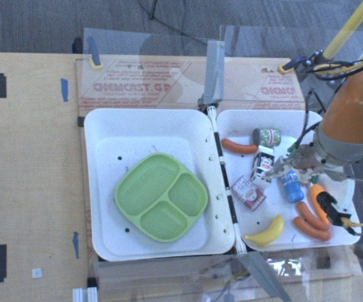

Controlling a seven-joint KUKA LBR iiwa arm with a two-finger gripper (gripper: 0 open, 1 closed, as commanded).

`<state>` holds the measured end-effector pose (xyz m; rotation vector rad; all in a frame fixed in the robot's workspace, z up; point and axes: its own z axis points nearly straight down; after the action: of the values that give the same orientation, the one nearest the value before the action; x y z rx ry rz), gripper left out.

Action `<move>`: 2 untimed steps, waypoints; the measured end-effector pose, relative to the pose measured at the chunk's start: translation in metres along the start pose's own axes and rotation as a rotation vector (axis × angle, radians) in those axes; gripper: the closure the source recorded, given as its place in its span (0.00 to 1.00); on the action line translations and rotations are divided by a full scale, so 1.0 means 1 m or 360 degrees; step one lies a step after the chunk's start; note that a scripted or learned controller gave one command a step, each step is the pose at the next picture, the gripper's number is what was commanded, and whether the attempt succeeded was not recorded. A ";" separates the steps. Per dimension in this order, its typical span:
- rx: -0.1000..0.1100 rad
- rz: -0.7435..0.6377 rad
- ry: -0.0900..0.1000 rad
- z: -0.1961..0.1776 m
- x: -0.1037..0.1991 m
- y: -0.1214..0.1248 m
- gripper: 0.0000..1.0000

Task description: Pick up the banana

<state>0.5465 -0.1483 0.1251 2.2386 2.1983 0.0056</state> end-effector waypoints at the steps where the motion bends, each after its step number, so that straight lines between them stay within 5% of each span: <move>1: -0.0015 -0.0101 0.0000 0.034 0.048 -0.064 0.00; 2: -0.0024 -0.0498 -0.0009 0.033 0.049 -0.061 0.00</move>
<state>0.4863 -0.0985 0.0918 1.8598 2.5080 0.0144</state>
